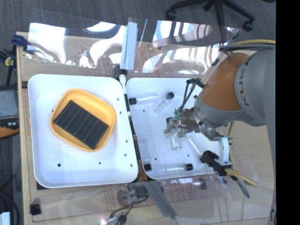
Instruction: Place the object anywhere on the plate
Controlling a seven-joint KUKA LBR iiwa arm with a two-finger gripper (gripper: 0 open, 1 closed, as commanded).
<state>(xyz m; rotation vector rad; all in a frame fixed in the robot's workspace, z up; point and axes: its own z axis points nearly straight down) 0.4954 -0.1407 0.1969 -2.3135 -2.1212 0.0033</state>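
Grey arm [243, 90] reaches over the right bin [140, 139], its pincer [172, 125] low above a clear tube [175, 142]; whether it is open or closed cannot be told. Left of that bin, the yellow plate [105, 108] carries a dark slab [80, 124].

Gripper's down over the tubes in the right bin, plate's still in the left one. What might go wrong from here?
1. The clear tube under the gripper is see-through and round: it may roll or slip out.
2. Other tubes lie close, so the gripper may nudge them.
3. The carry to the plate crosses both bin rims; a low pass could catch.
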